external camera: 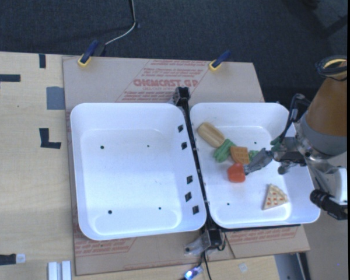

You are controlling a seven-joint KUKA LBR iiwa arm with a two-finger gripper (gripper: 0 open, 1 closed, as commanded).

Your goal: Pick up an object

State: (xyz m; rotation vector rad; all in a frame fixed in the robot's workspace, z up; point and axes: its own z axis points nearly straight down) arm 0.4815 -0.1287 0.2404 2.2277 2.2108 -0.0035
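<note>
Now my gripper (258, 161) hangs low in the right bin (291, 214), its tip just right of the red piece (237, 173) and close to the orange block (240, 154); whether my fingers are parted or gripping anything, I cannot tell. Leftward sit a green piece (223, 150) and a tan cylinder (210, 133). A waffle-patterned wedge (275, 197) lies nearer the front. Both bins rest on cardboard (157, 80).
</note>
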